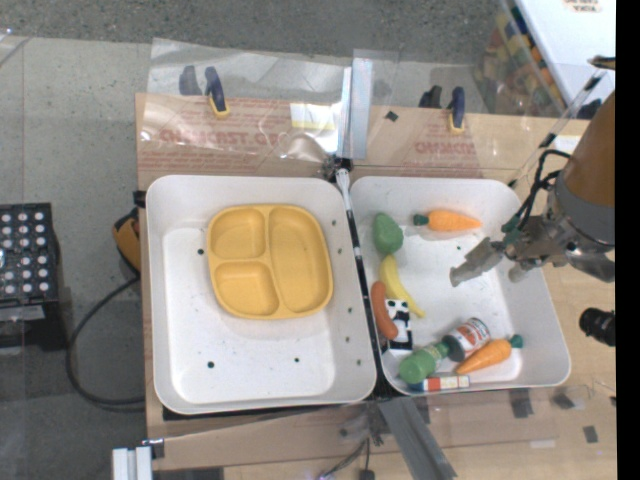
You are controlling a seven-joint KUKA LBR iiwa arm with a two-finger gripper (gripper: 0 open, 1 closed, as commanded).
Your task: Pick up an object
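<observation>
Beside smooth white bin (165, 298): glossy carrot (449, 221), curved banana (397, 284), round-cornered yellow tray (270, 260).

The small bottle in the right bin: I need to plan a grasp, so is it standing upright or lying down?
Lying down. The bottle rests on its side on the right bin floor, between a green toy vegetable and an orange carrot.

yellow divided plate (270, 261) in left bin (180, 368)

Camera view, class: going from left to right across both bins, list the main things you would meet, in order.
Yellow divided plate → green pepper → upper carrot → gripper
</observation>
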